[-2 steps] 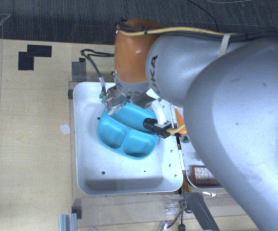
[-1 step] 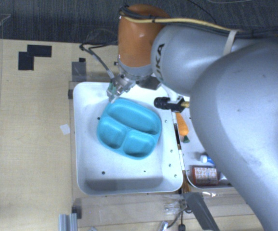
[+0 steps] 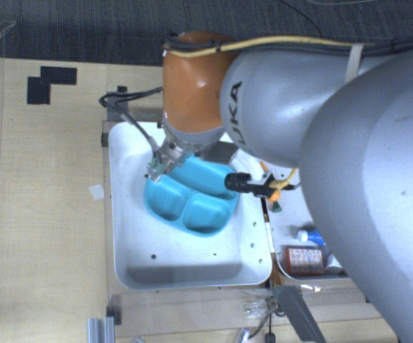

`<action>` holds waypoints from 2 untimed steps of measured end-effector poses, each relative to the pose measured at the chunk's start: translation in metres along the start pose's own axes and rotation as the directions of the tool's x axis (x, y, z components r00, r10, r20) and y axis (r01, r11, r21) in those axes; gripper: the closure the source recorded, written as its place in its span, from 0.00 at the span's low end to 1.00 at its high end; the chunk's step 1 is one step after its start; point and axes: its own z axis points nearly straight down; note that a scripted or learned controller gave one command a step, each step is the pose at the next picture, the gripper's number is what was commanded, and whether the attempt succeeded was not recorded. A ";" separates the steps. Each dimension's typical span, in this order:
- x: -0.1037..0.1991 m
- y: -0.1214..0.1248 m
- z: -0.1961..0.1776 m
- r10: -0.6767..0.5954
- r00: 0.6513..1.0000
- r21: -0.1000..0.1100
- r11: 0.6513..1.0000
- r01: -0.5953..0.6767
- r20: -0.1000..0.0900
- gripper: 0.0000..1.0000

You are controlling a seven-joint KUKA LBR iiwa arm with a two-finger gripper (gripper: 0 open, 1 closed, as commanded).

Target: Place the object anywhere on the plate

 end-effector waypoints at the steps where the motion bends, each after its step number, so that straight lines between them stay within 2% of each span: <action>1: 0.037 -0.041 0.064 0.189 0.982 -0.016 0.982 -0.189 0.005 1.00; 2: 0.032 -0.043 0.064 0.194 0.981 -0.019 0.981 -0.194 0.013 0.00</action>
